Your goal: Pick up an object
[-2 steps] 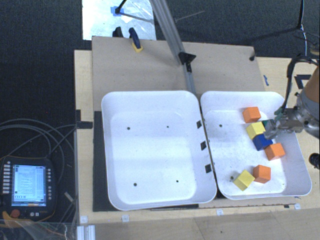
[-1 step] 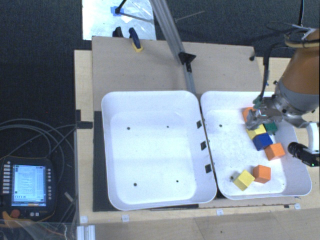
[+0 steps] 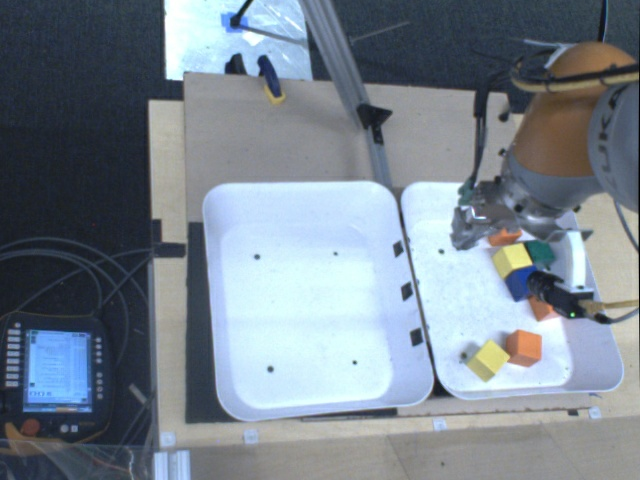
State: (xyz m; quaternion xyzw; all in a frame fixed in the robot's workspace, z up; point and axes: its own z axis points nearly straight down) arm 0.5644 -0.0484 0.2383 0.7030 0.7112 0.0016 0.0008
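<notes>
Camera view takes in 2 white bins on the bench, with a teach pendant (image 3: pixel 50 371) off the bench's near left corner; its lit screen carries text too small to read. Nearest in the right bin (image 3: pixel 440 298), by its near edge, a yellow block (image 3: pixel 489 359) touches an orange block (image 3: pixel 524 347). Farther back along the right wall sit another yellow block (image 3: pixel 512 259), a blue block (image 3: pixel 519 282) and a green piece (image 3: pixel 540 252), partly covered by the arm (image 3: pixel 560 138), plus orange bits hard to make out. The gripper (image 3: pixel 468 228) hangs low near that bin's far edge, just beside this cluster; I cannot tell its state. The left bin (image 3: pixel 305 298) shows 4 dark dots. A grey pole (image 3: pixel 340 58) crosses the bench's far edge.
</notes>
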